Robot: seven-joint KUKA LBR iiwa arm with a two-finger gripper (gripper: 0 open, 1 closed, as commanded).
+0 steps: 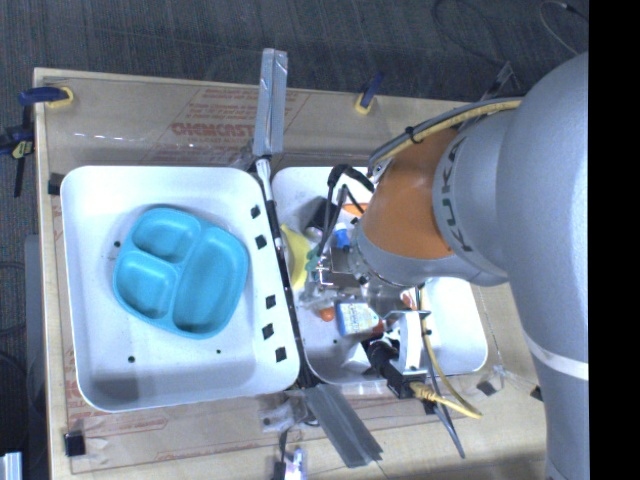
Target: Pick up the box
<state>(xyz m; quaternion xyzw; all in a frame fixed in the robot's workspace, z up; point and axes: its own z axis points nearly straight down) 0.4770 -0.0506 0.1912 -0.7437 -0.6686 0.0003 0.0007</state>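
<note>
A blue tray (pixel 181 271) lies in the left bin (pixel 90 368), left of centre. In the right bin (pixel 462 346), a yellow item (pixel 297 249) sits by the divider. The gripper (pixel 335 268) hangs low at mid-frame; I cannot tell its fingers' state. The small blue box (pixel 356 317) lies just below it, beside something orange (pixel 327 313).

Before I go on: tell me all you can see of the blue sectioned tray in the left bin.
The blue tray is a glossy, plastic-looking dish with rounded corners and three hollows: two small ones on its left side, one long one on its right. It lies flat and upright, turned somewhat askew, about mid-floor in the left bin. Nothing lies in it, and the arm is not over it.
</note>
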